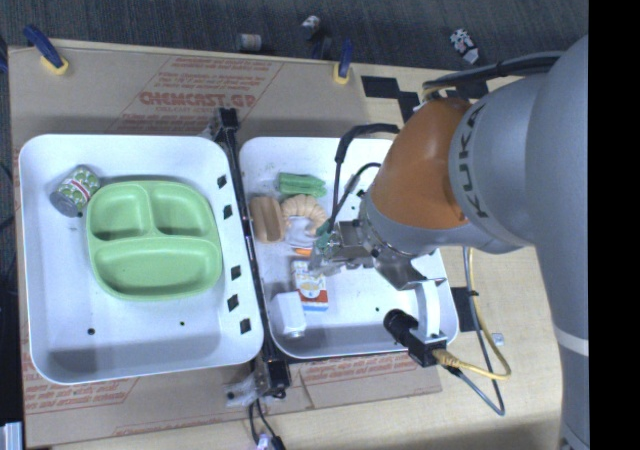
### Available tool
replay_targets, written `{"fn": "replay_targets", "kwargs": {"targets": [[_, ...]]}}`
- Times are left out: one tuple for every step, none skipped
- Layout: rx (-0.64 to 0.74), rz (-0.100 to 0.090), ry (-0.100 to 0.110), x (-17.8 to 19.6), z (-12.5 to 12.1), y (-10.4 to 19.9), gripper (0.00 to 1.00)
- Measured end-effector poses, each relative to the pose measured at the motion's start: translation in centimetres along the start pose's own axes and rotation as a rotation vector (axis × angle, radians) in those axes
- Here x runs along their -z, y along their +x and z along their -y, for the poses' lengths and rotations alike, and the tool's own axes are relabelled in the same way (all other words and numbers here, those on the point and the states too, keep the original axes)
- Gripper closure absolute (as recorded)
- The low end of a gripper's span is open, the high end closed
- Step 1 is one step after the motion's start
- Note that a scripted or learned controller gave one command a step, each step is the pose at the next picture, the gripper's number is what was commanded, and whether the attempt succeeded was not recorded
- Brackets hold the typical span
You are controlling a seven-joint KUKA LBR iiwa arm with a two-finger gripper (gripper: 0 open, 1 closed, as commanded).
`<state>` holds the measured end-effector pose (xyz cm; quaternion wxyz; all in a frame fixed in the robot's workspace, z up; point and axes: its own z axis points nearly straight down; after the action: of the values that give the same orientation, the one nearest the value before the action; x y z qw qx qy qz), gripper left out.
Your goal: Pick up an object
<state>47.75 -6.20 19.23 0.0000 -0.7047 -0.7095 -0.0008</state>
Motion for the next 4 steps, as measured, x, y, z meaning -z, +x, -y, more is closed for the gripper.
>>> {"fn": "replay_targets", "kwargs": {"targets": [[-0.002,0.002,0.0,1.3,0.1,-5.1,1.0],[-0.003,0.002,0.001,0.9,0.2,-10.6,1.0],[-0.002,0.002,0.001,0.9,0.1,-10.5,0.0],[0.0,0.0,0.003,-8.5,0.2,-8.6,0.0]]}}
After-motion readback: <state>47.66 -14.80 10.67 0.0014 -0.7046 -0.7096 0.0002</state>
